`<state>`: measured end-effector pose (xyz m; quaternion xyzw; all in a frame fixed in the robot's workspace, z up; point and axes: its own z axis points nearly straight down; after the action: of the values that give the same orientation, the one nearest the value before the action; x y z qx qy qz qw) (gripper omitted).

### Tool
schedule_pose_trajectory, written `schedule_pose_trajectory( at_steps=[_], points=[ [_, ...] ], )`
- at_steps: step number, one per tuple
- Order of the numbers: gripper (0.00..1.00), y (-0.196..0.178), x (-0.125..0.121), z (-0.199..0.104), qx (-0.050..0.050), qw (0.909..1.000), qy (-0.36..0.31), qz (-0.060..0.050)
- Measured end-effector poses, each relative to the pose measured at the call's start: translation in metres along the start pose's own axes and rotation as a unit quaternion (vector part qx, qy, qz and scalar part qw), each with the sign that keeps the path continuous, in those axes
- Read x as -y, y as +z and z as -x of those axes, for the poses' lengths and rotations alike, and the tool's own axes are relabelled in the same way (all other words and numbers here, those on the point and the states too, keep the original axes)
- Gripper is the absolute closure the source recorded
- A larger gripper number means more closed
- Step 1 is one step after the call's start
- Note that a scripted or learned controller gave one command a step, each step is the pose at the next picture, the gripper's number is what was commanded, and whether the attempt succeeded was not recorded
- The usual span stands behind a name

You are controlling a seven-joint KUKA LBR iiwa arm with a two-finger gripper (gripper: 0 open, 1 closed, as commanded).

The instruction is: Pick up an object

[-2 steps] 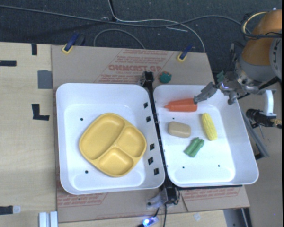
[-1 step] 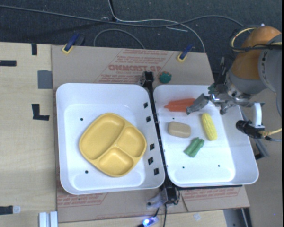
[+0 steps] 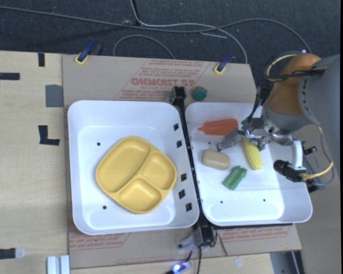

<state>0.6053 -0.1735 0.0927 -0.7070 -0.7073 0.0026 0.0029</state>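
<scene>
The right bin (image 3: pixel 291 207) holds an orange carrot (image 3: pixel 218 127), a tan potato (image 3: pixel 216 159), a green pepper piece (image 3: pixel 234 177) and a yellow corn cob (image 3: pixel 252 154). My gripper (image 3: pixel 244 141) hangs over the bin's upper middle, just above the top end of the corn and right of the carrot. It is open, with one dark finger (image 3: pixel 227 143) slanting toward the potato and nothing between the fingers.
The left bin (image 3: pixel 83 121) holds a yellow divided plate (image 3: pixel 136 173). A small teal object (image 3: pixel 199 93) lies on the cardboard behind the bins. The grey and orange arm (image 3: pixel 297 93) covers the right bin's far right corner, with cables (image 3: pixel 300 173) beside it.
</scene>
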Motion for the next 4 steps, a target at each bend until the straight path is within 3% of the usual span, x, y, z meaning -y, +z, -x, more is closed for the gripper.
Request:
schedule_pose_trajectory(
  at_steps=[1,2,4],
  points=[
    [0.00,0.008,0.000,-0.001,0.001,1.0000,-0.001,0.004],
    [1.00,-0.004,-0.001,0.000,0.003,1.0000,-0.001,0.006],
    [1.00,-0.111,0.012,-0.011,0.001,1.0000,-0.001,0.006]
  ],
)
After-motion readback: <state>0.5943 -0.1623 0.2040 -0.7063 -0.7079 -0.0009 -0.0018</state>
